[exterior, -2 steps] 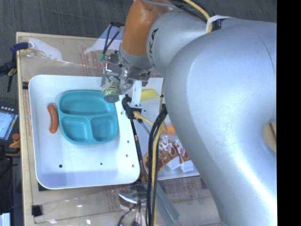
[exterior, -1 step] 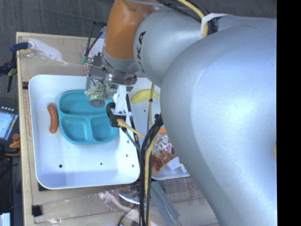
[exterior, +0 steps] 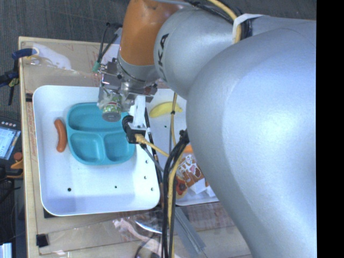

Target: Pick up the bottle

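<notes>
Camera view: end effector [exterior: 112,102] grips the bottle [exterior: 112,112] above blue tray [exterior: 97,138], hotdog [exterior: 61,135] beside.

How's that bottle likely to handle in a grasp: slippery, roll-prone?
The bottle, seen under the end effector above the blue divided tray, looks small, so probably light. Its surface glints, suggesting smooth plastic that may slip. It appears round, so if dropped it could roll within the tray's compartments.

A pale wooden bench [exterior: 64,55] stands on dark grey carpet [exterior: 48,9], sunlight falling across its top and far edge.
</notes>
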Robot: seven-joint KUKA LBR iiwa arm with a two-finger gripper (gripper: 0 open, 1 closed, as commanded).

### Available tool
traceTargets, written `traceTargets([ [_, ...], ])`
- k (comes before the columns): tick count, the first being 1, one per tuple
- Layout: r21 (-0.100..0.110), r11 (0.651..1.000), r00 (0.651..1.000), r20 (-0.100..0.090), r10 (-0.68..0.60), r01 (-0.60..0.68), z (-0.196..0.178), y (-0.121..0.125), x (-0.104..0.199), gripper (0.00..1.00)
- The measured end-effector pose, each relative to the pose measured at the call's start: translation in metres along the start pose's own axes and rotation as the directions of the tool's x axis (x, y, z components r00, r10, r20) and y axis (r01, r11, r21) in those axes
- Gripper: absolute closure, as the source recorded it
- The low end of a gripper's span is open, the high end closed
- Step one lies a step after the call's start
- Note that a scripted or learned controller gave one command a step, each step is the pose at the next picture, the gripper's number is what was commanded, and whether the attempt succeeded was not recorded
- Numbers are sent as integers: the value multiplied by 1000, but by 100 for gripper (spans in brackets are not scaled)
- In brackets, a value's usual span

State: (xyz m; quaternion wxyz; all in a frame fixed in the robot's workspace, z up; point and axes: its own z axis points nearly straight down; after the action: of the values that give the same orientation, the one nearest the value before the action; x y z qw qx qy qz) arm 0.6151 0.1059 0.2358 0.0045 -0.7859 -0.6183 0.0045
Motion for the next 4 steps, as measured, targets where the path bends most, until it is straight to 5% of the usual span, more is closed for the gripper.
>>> traceTargets([
  [1, -6, 864, 864, -3, 503, -503, -41, -75, 47, 100],
  [2, -5, 855, 855, -1, 519, -519, -17, -108, 91, 100],
  [3, -7, 613, 613, -8, 790, -790, -47, -125, 84, 100],
  [4, -8, 605, 605, -7, 796, -796, -68, -28, 37, 100],
])
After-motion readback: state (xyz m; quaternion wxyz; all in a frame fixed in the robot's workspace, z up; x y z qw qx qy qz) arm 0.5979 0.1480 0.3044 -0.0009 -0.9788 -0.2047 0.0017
